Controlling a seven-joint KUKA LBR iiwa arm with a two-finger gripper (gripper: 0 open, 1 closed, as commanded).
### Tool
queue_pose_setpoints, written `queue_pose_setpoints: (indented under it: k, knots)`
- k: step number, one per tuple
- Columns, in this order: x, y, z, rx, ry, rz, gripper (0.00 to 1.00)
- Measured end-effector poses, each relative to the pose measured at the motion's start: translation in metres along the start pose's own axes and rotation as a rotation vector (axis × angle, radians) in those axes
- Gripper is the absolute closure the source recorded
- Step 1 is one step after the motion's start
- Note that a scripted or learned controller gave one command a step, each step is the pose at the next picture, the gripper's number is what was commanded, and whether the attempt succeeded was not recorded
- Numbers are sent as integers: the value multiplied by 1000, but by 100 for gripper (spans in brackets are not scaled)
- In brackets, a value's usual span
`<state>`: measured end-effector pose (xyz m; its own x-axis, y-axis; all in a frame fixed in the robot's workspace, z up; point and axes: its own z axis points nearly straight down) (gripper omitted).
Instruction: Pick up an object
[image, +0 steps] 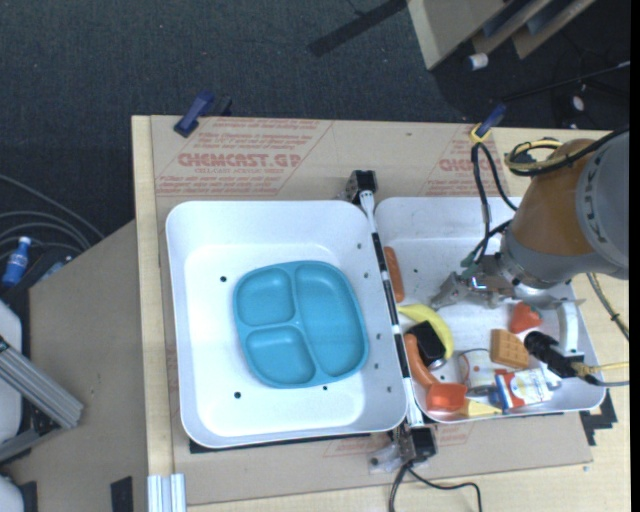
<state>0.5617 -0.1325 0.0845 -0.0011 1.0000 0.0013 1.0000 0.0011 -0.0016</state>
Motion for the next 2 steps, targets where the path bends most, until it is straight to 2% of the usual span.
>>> queue_pose_setpoints:
  k: [1,2]
  knots:
    - [-41,-83,-32,1,-1,3,0]
    - [-40,-83,-42,-1,0,3,100]
